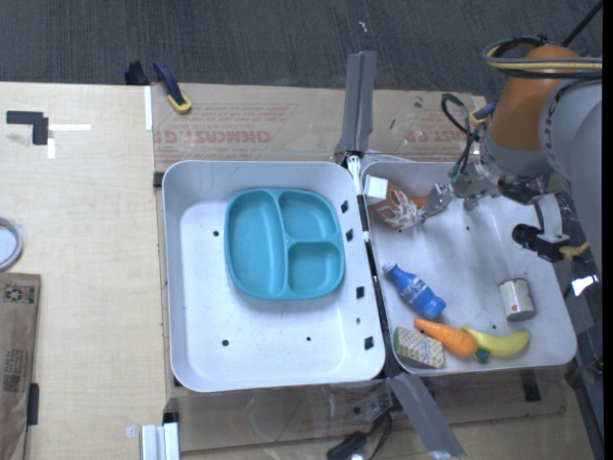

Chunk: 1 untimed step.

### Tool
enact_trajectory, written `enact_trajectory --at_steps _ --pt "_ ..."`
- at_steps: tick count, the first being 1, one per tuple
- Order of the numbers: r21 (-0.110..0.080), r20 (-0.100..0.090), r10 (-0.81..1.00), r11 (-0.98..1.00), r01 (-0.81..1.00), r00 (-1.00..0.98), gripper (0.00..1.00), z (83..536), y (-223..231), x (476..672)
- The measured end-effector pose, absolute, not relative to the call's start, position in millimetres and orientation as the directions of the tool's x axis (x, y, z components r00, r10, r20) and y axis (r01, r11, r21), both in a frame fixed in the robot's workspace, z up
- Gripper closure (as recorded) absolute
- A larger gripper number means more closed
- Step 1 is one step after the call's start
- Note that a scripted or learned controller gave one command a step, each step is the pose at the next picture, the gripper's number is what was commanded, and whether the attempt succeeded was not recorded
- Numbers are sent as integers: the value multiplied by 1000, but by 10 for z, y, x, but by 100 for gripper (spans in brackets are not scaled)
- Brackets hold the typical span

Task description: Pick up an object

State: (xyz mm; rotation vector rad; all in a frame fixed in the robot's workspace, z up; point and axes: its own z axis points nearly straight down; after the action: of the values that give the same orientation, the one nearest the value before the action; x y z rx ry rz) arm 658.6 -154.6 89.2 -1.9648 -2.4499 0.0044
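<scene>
Gripper: the gripper (442, 199) sits low over the far left part of the right bin (479, 247), at the end of the grey arm (536, 113) entering from the right. Its metal tip lies just beside a crumpled brown-and-white packet (400, 209); nothing is seen between the fingers, and their spread cannot be told at this angle.
Arm: orange band above the wrist, with black cables looped around it over the bin's far right corner.
Obstructions: a small white box (375, 188) lies against the bin's far left wall, just beside the packet. The central divider with its upright grey post (359, 103) stands immediately left of both.
Right bin contents: a blue bottle (414, 291) lies tilted near the left wall; a metal can (517, 298) lies on its side towards the right wall; along the near wall sit a flat speckled packet (420, 348), a carrot (444, 336) resting partly on it, and a banana (498, 341) touching the carrot's tip.
Left bin contents: the left bin (192, 286) holds a teal three-compartment plate (285, 243), set towards its far half.
Bench surroundings: a blue-and-yellow clamp (170, 88) lies on the cardboard behind the bins; a roll of tape (8, 245) is at the left edge.
</scene>
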Motion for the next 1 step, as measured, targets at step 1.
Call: enact_trajectory --at_steps 1 --pt "-6 -2 975 220 975 -220 100 957 -1547 6587"
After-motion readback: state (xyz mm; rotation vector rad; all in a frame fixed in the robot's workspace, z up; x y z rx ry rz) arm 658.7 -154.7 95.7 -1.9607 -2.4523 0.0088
